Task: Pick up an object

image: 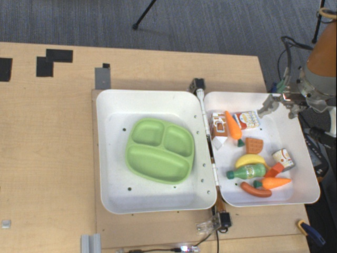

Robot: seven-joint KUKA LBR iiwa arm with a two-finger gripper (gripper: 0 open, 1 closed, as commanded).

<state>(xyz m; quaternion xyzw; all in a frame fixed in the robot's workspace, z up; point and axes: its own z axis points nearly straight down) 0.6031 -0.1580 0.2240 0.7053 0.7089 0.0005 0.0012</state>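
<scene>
My gripper point(278, 107) hangs over the far right corner of the right bin point(305, 191). It is open, its fingers point(265, 106) spread with nothing between them. Toy food lies below and to its left. A red-and-white carton point(247, 120) lies nearest, just left of the gripper. Beside the carton are a slim carrot point(232, 125) and a brown packet point(218, 126). Nearer the front lie a waffle point(254, 144), a banana point(250, 159), a green bottle point(247, 171), a small can point(283, 158), a fat carrot point(275, 183) and a red sausage point(256, 190).
The left bin point(113, 194) holds a green divided plate point(159, 151). A raised rim point(209, 141) separates the two bins. Cables and the arm's base crowd the right edge past the bench. Bare wooden benchtop point(47, 152) extends to the left.
</scene>
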